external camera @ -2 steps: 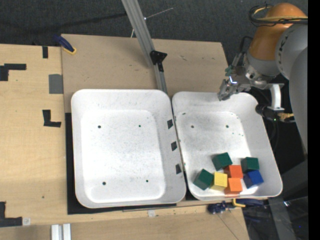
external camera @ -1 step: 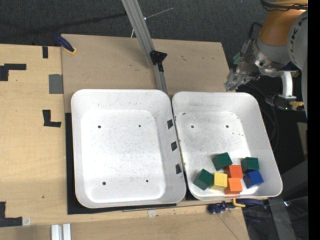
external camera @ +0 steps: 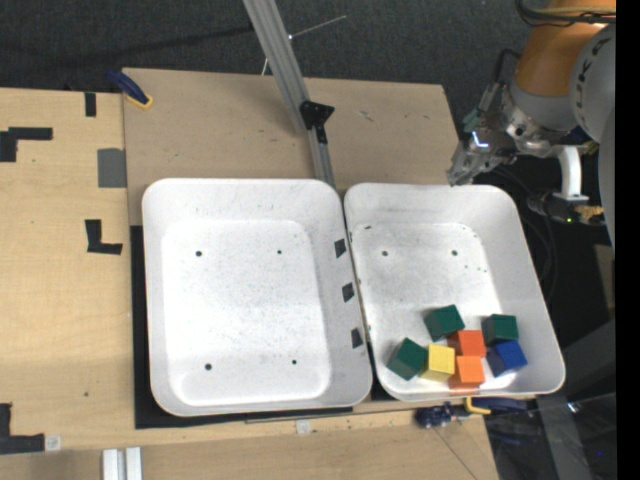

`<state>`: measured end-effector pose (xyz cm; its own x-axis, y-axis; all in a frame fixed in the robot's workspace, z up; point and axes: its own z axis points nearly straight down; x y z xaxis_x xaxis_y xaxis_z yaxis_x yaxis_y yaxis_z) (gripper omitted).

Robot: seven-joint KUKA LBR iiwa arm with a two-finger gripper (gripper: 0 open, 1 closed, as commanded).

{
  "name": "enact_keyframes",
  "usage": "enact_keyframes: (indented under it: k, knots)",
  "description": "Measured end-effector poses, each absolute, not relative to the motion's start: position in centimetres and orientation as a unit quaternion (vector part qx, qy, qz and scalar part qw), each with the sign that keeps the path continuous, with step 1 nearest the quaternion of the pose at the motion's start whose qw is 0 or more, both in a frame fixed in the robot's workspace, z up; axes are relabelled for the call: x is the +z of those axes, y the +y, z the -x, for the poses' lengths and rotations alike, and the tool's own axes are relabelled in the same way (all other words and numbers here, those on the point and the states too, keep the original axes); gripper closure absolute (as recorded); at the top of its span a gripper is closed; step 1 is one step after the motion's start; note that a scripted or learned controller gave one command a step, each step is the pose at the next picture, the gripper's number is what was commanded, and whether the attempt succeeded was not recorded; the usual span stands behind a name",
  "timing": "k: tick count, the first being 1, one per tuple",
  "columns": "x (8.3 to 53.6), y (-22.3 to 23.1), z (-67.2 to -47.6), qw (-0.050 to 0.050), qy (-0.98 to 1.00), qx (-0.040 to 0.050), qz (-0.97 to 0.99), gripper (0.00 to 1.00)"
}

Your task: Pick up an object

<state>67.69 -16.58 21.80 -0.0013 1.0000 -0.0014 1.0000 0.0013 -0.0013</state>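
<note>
Camera view, looking down on the bench.

Arm: grey with an orange band, entering from the right and hanging above the far right corner of the right bin. Gripper: pointing down toward that corner's rim, clear of the bin floor and well apart from the blocks. It is too small and dark here for its state to be made out, and nothing is showing in it.

Left bin: white, shallow, sitting beside the right bin with their inner rims touching.

Right bin contents, all gathering at the near right corner:
- Green block: lying farthest from the near rim, tilted so its edges are running diagonal to the bin walls.
- Second green block: sitting at the left end of the cluster, turned diagonal as well.
- Third green block: sitting at the right, near the right wall, roughly square to it.
- Yellow block: lying just beside the second green block.
- Orange block: sitting in the middle of the cluster.
- Second orange block: lying nearest the near rim, touching the first orange one.
- Blue block: lying just below the third green block, turned slightly.

The blocks are near-cubes, so none is showing a clear long axis.

Metal bar: slanting across the bench from the far edge to the gap between the bins.
</note>
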Motion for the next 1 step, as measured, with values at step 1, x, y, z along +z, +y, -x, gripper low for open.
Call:
enact_keyframes:
  k: [1]
  knots:
    - [20.99, -11.97, -65.77, -0.001, 0.709, -0.0007, -0.706, 1.0]
